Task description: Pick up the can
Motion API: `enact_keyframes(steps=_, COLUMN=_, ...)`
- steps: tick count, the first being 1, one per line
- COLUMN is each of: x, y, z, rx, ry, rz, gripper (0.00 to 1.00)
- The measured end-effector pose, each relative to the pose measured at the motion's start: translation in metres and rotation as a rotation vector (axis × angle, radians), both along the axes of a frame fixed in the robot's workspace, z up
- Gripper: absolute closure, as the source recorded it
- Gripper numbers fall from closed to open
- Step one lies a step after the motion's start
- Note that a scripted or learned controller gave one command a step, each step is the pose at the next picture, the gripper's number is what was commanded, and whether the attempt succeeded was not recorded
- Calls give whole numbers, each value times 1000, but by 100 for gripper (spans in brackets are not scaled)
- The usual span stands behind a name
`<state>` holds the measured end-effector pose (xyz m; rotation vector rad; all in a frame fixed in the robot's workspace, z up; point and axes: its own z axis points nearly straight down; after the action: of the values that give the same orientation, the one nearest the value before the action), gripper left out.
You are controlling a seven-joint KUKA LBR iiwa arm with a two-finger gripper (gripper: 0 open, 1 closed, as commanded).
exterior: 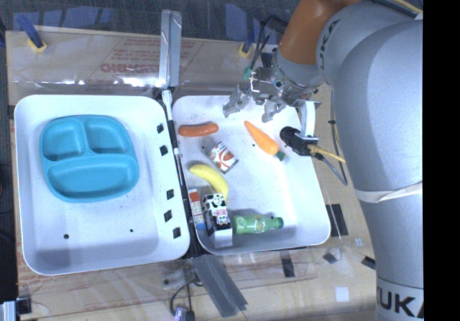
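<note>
The can point(223, 157) is small, red and white, and lies tilted on its side in the middle of the right bin point(309, 190). My gripper point(252, 108) hovers over the bin's far edge, up and to the right of the can and clear of it. Its fingers point(233, 105) are spread open and there is nothing between them. The grey arm with its orange band comes in from the upper right.
In the right bin lie a sausage point(198, 129), a carrot point(262, 138), a banana point(210, 177), a green bottle point(256, 224) and small cartons point(214, 210) along the front left. A blue divided plate point(88, 156) rests in the left bin point(43, 240).
</note>
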<state>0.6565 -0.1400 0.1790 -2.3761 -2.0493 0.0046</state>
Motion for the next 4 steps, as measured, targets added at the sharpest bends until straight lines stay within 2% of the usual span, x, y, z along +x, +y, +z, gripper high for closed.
enact_keyframes(steps=1, x=-31, y=34, z=-88, rx=-1, ry=-1, rz=58, gripper=0)
enact_keyframes(steps=2, x=-30, y=34, z=-77, rx=-1, ry=0, rz=62, gripper=100)
enact_keyframes(steps=3, x=-30, y=34, z=-77, rx=-2, ry=0, rz=62, gripper=0)
enact_keyframes(steps=4, x=-63, y=11, z=-88, rx=0, ry=-1, rz=72, gripper=0)
